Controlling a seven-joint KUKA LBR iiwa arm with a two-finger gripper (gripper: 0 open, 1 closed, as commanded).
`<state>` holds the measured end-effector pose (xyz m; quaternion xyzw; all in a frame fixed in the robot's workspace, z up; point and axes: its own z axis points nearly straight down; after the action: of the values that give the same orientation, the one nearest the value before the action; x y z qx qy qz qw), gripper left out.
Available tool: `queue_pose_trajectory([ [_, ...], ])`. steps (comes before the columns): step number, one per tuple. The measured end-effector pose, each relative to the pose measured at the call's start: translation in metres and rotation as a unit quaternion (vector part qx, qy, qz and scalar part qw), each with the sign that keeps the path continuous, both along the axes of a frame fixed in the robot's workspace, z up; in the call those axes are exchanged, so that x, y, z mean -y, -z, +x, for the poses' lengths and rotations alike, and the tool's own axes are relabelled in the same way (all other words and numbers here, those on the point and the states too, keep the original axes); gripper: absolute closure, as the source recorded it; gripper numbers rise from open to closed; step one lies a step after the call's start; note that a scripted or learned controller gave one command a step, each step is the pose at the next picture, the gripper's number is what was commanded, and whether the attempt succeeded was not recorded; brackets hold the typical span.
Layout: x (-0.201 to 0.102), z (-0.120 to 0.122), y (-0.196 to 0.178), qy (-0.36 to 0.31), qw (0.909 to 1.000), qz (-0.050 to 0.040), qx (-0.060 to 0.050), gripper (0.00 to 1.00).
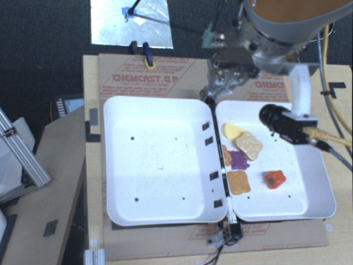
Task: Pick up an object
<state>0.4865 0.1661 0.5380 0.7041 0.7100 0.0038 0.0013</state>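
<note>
The right bin [300,200] holds several small items near its left side: a yellow piece [232,131], a tan cracker-like slab [249,145], a purple lump [239,159], an orange square [239,182] and a small orange bit [226,156] by the divider. A red pepper-like toy [274,179] lies apart, further right. My gripper [216,93] hangs above the far rim where the two bins meet, behind all these items and touching none. Nothing shows in its grasp.
The left bin [160,164] sits beside the right one on a cardboard sheet [149,77]. A black cylinder [284,123] on the arm juts over the right bin's far part. A blue-yellow clamp [148,57] and a shiny plate [131,14] lie behind.
</note>
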Motion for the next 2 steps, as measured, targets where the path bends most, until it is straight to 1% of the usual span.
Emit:
queue_pose_trajectory([
  [1, -0.046, 0.0, 0.003, 0.0, 1.0, -0.0007, -0.003, 1.0],
  [2, -0.069, 0.0, 0.039, 0.001, 1.0, -0.0018, -0.004, 1.0],
])
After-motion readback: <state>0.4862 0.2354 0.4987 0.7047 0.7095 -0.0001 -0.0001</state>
